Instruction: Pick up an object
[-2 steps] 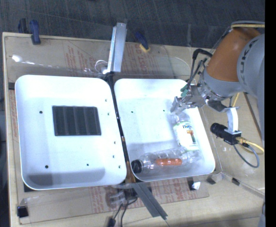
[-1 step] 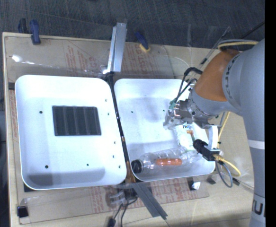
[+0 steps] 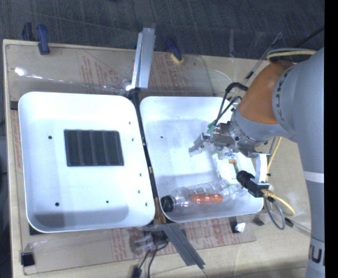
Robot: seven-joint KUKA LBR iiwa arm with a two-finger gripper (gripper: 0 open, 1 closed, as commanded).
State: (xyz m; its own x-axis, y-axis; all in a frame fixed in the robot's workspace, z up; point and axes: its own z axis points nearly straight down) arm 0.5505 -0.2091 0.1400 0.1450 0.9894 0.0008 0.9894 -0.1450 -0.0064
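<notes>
1. Clear plastic, ribbed and glossy: the bottle point(image 3: 200, 197) lies on its side along the near wall of the right bin point(image 3: 169, 114), black cap to the left, something orange inside.
2. I see my gripper point(image 3: 210, 142) over that bin's middle, just above the bottle; I cannot tell how its jaws stand.
3. I judge nothing lifted yet; descent, grasp and lift remain.
4. Left of the right bin, the other bin point(image 3: 35, 155) holds a dark ridged rectangle point(image 3: 93, 147).

Wooden bench point(image 3: 99, 71) with two white bins point(image 3: 41, 155) side by side.
</notes>
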